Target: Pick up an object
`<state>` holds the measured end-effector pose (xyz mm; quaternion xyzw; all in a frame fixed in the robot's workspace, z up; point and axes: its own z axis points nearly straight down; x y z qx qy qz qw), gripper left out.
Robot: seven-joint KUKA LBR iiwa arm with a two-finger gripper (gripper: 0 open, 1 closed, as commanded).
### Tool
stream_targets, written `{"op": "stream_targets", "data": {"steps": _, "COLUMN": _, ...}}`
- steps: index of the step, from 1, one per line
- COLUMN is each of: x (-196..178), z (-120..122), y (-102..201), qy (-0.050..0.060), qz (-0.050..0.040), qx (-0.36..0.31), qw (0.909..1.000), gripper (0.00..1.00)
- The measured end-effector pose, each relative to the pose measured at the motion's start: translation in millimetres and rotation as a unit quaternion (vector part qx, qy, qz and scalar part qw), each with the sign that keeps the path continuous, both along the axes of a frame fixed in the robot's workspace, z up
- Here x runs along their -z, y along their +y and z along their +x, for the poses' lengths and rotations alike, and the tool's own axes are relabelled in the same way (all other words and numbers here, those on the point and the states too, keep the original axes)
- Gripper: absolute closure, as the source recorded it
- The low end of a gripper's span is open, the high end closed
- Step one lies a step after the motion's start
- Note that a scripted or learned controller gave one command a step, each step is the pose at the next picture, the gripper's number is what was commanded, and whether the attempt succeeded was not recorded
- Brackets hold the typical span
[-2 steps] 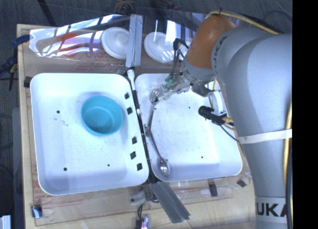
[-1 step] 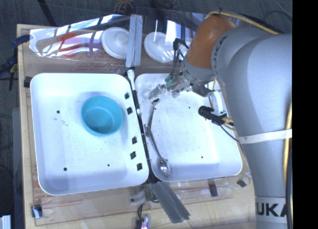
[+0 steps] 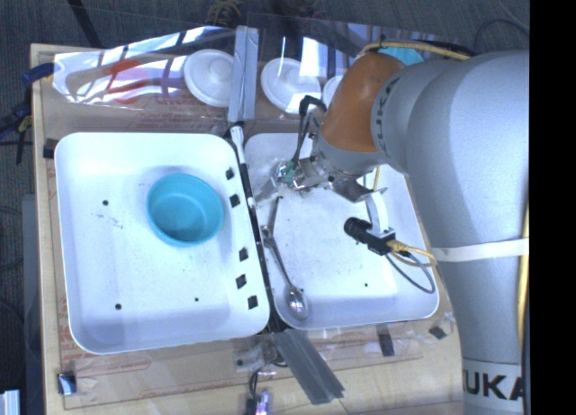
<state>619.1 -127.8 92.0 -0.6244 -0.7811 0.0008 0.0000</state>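
Jaws: can't tell their state; gripper (image 3: 290,173) is low over the right bin's (image 3: 409,301) top-left corner, near the spoon (image 3: 281,265) handle's upper end. Looks like the approach step; next it needs to centre on the thin handle before closing. Left bin (image 3: 90,314) holds a blue bowl (image 3: 185,209). Spoon lies along the right bin's left side, head toward the front.

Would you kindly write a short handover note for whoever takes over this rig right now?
Gripper: low over the upper-left part of the right bin; jaw state unreadable from here.
Things: metal spoon lies along the right bin's left side, bowl end nearest the camera. Blue bowl sits upright in the left bin.
Done: nothing visibly grasped.
Left: grasp and lift an object.
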Motion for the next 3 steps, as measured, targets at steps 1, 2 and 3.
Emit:
{"op": "stream_targets", "data": {"steps": 1, "x": -0.6, "z": 37.4, "y": 10.5, "qy": 0.0, "qz": -0.0009, "qx": 0.164, "qw": 0.9865, "gripper": 0.0}}
{"op": "stream_targets", "data": {"steps": 2, "x": -0.6, "z": 37.4, "y": 10.5, "qy": 0.0, "qz": -0.0009, "qx": 0.164, "qw": 0.9865, "gripper": 0.0}}
{"op": "stream_targets", "data": {"steps": 3, "x": -10.5, "z": 37.8, "y": 12.4, "qy": 0.001, "qz": -0.0003, "qx": 0.16, "qw": 0.987, "gripper": 1.0}}
